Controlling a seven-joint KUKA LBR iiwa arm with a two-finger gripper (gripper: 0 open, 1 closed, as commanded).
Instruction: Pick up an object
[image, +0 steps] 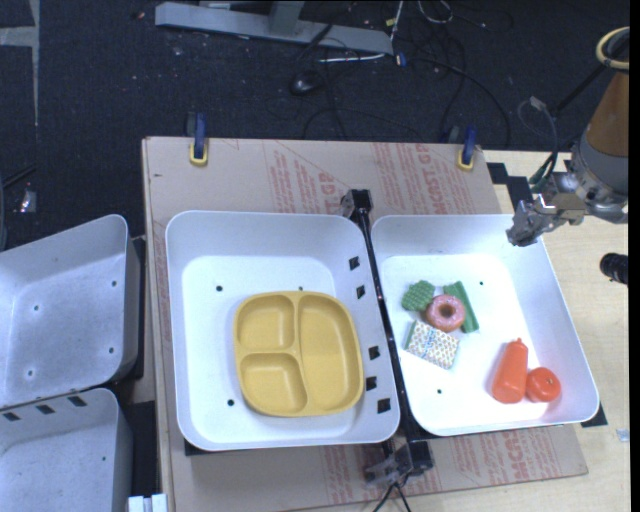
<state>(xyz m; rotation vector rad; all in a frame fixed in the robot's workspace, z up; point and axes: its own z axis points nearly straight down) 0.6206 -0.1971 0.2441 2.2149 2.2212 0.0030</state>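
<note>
Camera view: two glossy white bins (200, 240). Left holds one yellow three-compartment plate (298, 353). Right holds a pink ring donut (446, 313), two green pieces, one patterned square, one orange bottle (509, 371), one orange ball. Gripper (525, 228) upper right.

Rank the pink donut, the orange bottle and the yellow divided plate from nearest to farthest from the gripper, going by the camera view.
From the gripper, at the right bin's far right corner:
1. Pink donut, middle of the right bin, among the green pieces.
2. Orange bottle, near side of the right bin, beside a small orange ball.
3. Yellow divided plate, in the left bin.
</note>
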